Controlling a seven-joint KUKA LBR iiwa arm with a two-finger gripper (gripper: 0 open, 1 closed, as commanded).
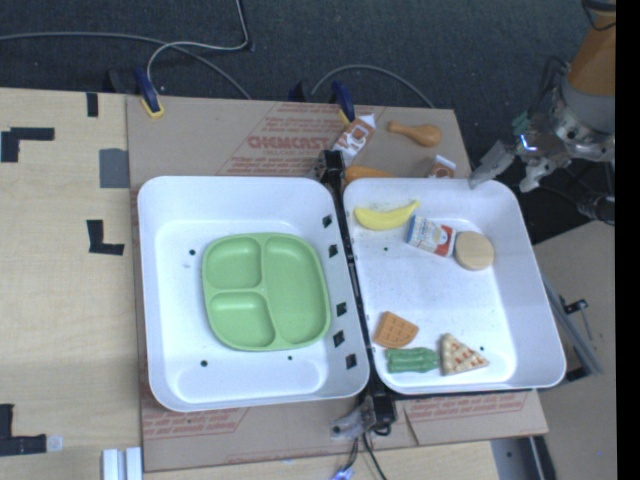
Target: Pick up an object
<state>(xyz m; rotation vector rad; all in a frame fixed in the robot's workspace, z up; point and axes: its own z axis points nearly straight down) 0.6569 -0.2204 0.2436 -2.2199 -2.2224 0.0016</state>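
The task is at its beginning, as far as one can judge. The gripper (508, 163) hangs at about two o'clock in the view, just outside the far corner of the right bin (530, 298), and its jaws are spread with nothing between them. No object is lifted yet — the approach, the descent and the closing are all left to do.

The candidates lie in the right bin. At its twelve o'clock side there is a yellow banana (385, 215), curved and smooth like plastic, then a small white carton (432, 235) with a printed label, then a round tan bun (474, 250), matte in look. At six o'clock are a square waffle (395, 329) with a grid surface, a green vegetable piece (411, 360) and a triangular pizza slice (462, 355). All seem to be toy food, light and rigid.

The left bin (160, 298) carries a pale green tray (265, 291) with three compartments, glossy — probably hard to pinch. Both bins rest on a cardboard sheet (230, 138) over the counter (60, 298).
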